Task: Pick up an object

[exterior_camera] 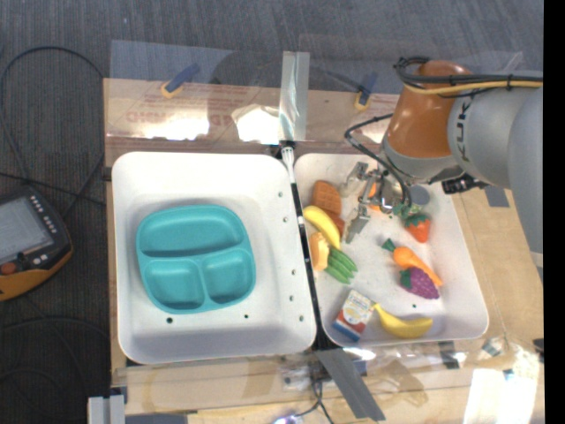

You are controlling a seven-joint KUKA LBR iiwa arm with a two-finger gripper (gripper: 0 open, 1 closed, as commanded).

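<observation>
My gripper (357, 202) hangs over the upper middle of the right bin (468, 276), open, with nothing visible between its fingers. One fingertip (353, 229) is close to a yellow banana (322, 227). An orange-brown bread slice (327, 196) lies just left of the gripper. To its right sits a red strawberry (418, 226) with a green top. Lower down are a carrot (406, 256), purple grapes (421, 282), a second banana (404, 323), a small milk carton (353, 314), a green vegetable (341, 264) and a yellow piece (318, 254).
The left bin (141, 170) holds a teal divided plate (195, 256). The grey arm with its orange band (424, 122) covers the right bin's far right corner. A tablet (26, 232) lies on the floor to the left.
</observation>
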